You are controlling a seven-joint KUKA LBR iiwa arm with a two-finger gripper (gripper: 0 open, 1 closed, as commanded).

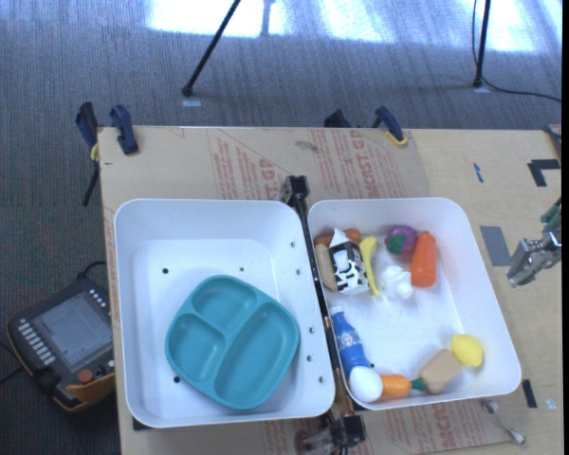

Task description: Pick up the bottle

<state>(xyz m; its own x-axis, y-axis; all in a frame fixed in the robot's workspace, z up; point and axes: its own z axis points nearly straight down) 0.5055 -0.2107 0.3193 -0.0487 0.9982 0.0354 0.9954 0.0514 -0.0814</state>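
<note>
The bottle [348,341], blue with a white cap, lies along the left wall of the right bin [482,259], near that bin's front left corner. An egg [365,383] touches its lower end, and a carrot [399,385] lies just beside the egg. A milk carton [346,263] stands further up the same wall from the bottle, with a banana [369,264] beside it. A lemon [467,350] sits well right of the bottle. The gripper [534,260] hangs outside the bin, well to the bottle's right; whether it is spread or closed I cannot tell. A teal plate [232,341] lies in the left bin [133,254], left of the bottle
</note>
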